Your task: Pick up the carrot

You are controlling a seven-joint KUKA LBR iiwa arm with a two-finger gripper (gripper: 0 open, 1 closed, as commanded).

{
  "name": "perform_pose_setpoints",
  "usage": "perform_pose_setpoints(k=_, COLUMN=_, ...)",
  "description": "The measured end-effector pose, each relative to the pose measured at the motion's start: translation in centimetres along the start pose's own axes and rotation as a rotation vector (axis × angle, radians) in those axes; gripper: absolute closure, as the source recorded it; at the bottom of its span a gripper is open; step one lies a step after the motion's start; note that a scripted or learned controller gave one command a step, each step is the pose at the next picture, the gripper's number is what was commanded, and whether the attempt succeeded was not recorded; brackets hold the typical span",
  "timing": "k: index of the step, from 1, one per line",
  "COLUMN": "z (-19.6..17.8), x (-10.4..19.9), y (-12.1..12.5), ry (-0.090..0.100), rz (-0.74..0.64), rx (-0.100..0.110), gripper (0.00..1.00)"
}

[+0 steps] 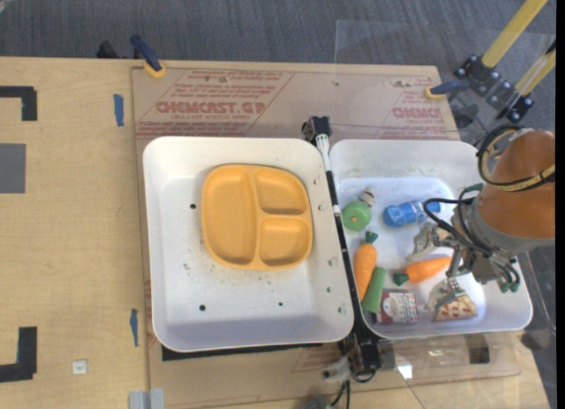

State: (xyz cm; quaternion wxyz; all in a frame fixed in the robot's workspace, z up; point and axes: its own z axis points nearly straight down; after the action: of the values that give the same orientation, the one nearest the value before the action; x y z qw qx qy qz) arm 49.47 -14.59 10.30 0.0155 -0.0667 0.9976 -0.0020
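Right bin (494, 164): carrot (364, 263) near left wall, leaf end up, green bottle (375, 287) touching its right side. Second orange piece (428, 268) further right, by tool (452, 268). Tool state: cannot tell, parts blurred against clutter. Tool well apart from carrot, low over pizza slice (455, 308).

Risks, as judged:
- wrong orange piece taken, being nearer
- fingers catching bottle alongside
- bin wall blocking left finger
- smooth taper slipping out on lift

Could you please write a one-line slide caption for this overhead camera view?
Gripper poised beside a carrot in the right bin; orange divided plate in the left.
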Motion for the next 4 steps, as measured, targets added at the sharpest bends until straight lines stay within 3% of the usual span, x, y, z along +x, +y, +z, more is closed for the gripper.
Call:
perform_pose_setpoints(k=1, z=1.4, x=-0.7, y=-5.4, ry=0.017, rz=0.239, rx=-0.002, gripper=0.0)
perform_pose_setpoints(k=2, z=1.2, x=1.5, y=-2.9, ry=0.016, rz=0.226, rx=0.001, gripper=0.0)
perform_pose_setpoints(k=3, z=1.2, x=1.2, y=-1.4, ry=0.015, rz=0.245, rx=0.005, gripper=0.0)
perform_pose_setpoints(k=4, z=1.3, x=1.4, y=-2.5, ry=0.017, rz=0.399, rx=-0.004, gripper=0.0)
